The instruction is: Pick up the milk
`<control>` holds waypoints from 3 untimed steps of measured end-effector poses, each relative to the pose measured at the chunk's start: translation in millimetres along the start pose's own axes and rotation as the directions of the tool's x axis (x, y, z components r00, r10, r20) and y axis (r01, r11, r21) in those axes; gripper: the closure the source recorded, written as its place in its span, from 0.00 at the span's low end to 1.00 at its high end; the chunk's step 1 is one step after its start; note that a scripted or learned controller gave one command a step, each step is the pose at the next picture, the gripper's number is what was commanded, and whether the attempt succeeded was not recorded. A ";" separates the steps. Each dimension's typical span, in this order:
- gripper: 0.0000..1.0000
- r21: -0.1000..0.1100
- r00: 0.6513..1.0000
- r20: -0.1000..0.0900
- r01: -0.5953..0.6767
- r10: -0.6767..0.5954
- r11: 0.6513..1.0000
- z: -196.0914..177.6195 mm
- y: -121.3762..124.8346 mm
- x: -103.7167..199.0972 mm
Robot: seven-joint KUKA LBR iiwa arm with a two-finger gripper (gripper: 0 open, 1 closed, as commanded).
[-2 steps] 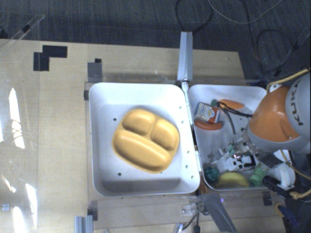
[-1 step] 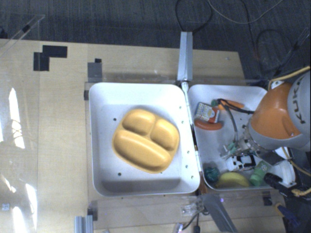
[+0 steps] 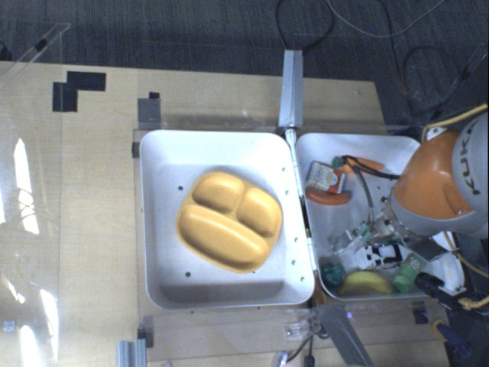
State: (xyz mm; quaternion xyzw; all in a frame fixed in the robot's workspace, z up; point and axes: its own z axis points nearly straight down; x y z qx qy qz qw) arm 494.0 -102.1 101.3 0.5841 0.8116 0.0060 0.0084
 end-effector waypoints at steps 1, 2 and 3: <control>0.00 0.009 0.998 -0.005 0.055 -0.055 0.998 11.2 -8.9 -13.9; 0.00 0.009 0.996 -0.003 0.088 -0.088 0.996 12.9 20.8 -13.7; 0.00 0.006 0.998 0.001 0.064 -0.064 0.998 12.3 17.8 1.3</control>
